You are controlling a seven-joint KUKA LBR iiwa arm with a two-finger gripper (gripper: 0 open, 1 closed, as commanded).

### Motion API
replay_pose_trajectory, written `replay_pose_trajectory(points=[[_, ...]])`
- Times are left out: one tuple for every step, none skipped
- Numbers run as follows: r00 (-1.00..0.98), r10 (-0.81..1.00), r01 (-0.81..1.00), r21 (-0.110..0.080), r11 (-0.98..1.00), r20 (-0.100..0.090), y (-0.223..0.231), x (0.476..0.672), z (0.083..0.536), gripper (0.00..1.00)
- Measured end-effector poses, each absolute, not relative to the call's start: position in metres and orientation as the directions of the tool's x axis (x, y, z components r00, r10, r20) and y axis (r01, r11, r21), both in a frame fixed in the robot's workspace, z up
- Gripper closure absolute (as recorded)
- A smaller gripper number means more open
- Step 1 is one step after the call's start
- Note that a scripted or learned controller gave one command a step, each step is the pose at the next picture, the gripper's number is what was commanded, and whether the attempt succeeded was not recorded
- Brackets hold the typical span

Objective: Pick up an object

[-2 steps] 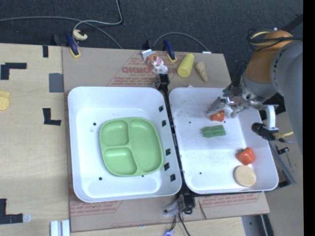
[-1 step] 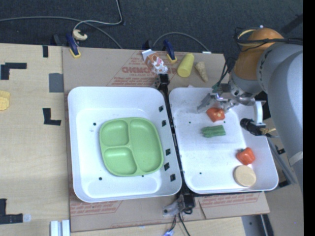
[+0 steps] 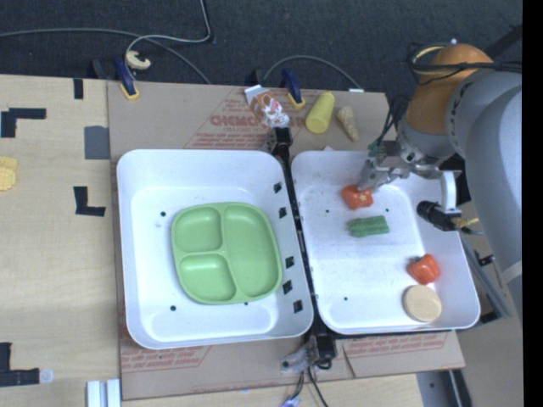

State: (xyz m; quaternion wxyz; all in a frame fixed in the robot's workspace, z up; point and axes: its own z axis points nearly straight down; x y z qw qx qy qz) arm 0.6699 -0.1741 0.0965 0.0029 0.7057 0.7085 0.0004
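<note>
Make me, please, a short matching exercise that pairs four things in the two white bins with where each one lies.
Things:
1. green divided plate
2. green oblong piece
3. tan round piece
4. small red piece near the gripper

Places:
A. near corner of the right bin, by its front rim
B. middle of the left bin
C. far part of the right bin, just below the gripper
D. centre of the right bin, just nearer the camera than the red piece by the gripper

Pairs: 1-B, 2-D, 3-A, 4-C
</note>
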Motion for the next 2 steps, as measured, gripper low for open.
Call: replay_pose_trajectory(points=[[-0.001, 1.000, 1.000, 0.004, 0.001, -0.001, -0.139, 0.626, 0.087, 1.00], [0.000, 1.000, 1.000, 0.006, 0.000, -0.001, -0.121, 0.573, 0.087, 1.00]])
